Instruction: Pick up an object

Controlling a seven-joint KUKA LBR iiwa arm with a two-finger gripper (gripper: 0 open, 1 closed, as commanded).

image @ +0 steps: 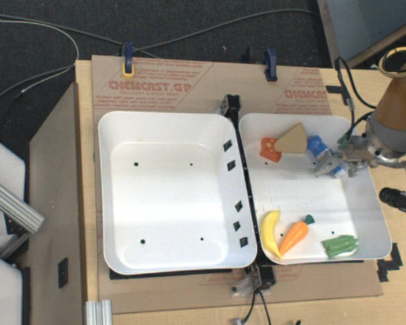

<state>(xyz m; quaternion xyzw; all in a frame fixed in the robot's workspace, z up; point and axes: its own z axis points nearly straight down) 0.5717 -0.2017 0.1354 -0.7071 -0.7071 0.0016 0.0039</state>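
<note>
We see the gripper [330, 164] low in the right bin [365, 208], touching a blue object [316, 145] just above it; its opening we cannot tell.

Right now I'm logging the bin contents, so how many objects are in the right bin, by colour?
Yellow: 1, the banana
Orange: 1, the carrot
Green: 1, the green piece
Red: 1, the red block
Tan: 1, the tan wedge
Blue: 1, the blue object
Total: 6
</note>
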